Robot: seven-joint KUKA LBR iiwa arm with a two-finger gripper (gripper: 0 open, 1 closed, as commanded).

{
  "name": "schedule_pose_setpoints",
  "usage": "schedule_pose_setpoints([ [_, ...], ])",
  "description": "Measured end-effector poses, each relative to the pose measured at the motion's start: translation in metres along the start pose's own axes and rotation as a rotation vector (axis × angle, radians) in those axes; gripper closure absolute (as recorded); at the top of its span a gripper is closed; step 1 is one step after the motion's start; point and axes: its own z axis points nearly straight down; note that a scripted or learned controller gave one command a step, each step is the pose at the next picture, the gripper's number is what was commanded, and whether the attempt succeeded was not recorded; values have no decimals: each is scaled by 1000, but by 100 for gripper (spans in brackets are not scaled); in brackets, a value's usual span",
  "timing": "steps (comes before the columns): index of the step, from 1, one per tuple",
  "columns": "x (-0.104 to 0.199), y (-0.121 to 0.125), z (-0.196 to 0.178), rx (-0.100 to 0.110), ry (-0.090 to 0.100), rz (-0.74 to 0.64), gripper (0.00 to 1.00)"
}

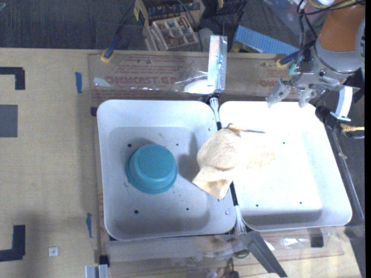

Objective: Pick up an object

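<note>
- While the tool (291,92) hovers over the right bin's (301,213) far rim, finger spacing unclear, nothing visibly held.
- Crumpled cloth (223,158) lies down-left, straddling both bins.

pale wooden bench (40,172), dark carpet floor (64,10), cluttered crates (168,22) behind

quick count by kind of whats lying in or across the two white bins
teal bowl: 1, in the left bin
beige cloth: 1, draped over the divide into the right bin
thin stick: 1, right bin
total: 3
</note>
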Motion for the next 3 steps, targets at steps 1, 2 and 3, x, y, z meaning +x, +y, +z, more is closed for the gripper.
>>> schedule_pose_setpoints([
  [1, 43, 0, 58, 1, 0, -115, 0],
  [2, 26, -7, 135, -6, -2, -280, 0],
  [3, 31, 1, 139, 1, -8, -535, 0],
])
